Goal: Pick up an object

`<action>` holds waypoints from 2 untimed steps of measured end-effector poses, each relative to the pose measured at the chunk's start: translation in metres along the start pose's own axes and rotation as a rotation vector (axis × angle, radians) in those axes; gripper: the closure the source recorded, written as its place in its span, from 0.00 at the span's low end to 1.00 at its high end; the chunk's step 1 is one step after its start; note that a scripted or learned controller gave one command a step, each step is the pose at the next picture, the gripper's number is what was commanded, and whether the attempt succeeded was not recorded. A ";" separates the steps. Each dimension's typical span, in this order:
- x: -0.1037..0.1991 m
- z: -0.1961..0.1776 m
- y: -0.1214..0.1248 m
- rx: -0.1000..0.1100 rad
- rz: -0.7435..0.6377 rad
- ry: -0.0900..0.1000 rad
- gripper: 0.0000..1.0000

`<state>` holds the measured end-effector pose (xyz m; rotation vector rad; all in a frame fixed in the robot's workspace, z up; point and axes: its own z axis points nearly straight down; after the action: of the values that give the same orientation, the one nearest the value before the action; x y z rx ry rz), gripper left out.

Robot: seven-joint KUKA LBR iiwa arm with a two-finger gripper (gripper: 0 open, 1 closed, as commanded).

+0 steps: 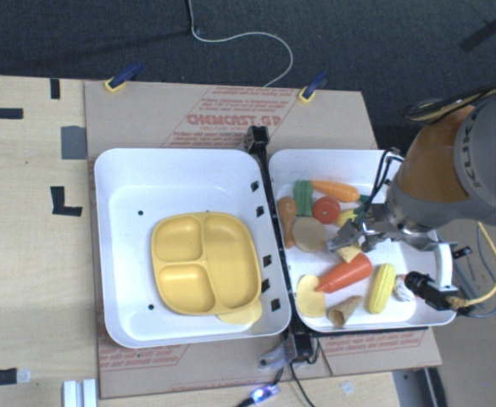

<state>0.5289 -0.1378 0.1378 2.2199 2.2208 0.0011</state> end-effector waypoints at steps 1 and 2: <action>-0.001 -0.063 0.004 -0.003 -0.001 -0.001 1.00; 0.000 -0.088 0.004 0.001 -0.001 0.000 1.00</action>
<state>0.5328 -0.1381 0.2254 2.2190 2.2231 0.0004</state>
